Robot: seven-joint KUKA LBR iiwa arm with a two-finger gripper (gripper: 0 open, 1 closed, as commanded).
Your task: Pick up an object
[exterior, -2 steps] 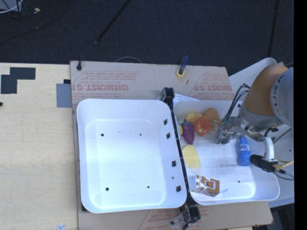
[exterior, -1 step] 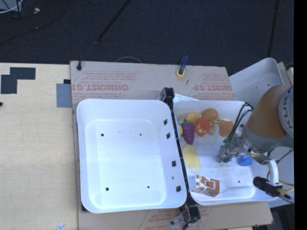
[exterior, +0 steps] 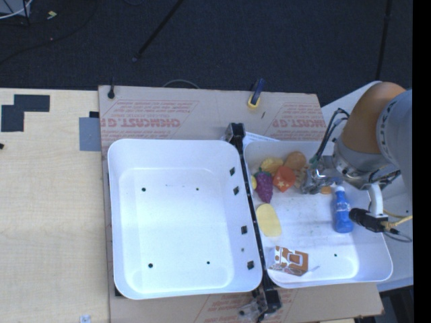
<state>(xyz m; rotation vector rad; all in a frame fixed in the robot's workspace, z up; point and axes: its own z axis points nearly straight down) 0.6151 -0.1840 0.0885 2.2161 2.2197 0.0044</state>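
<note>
The pincer (exterior: pixel 314 180) hangs low over the right bin (exterior: pixel 350 266), near that bin's upper part, at the end of the grey arm (exterior: pixel 377 130) with its orange band that reaches in from the right; its metal tip is small and blurred, so whether it is released or clenched cannot be told, and nothing can be seen gripped in it.

Just to the left of the pincer, and perhaps touching it, lies a red block-like toy (exterior: pixel 284 178); just above that, up and left of the pincer, sits an orange rounded toy (exterior: pixel 295 159); further left lie a yellow piece (exterior: pixel 271 164) and, below it, a purple toy (exterior: pixel 264 186) shaped rather like a bunch of grapes. Below and left of the pincer, apart from it, lies a pale yellow oval, lemon-like toy (exterior: pixel 269 220); well below the pincer, near the bin's lower rim, lies a small brown and white carton (exterior: pixel 291 260). Just to the right of the pincer and a little lower lies a blue bottle with a white cap (exterior: pixel 341 210).

Far to the left of the pincer, across the black divider, sits the left bin (exterior: pixel 135 274); both bins rest on a cardboard sheet (exterior: pixel 168 116) on the wooden tabletop (exterior: pixel 47 214).
</note>
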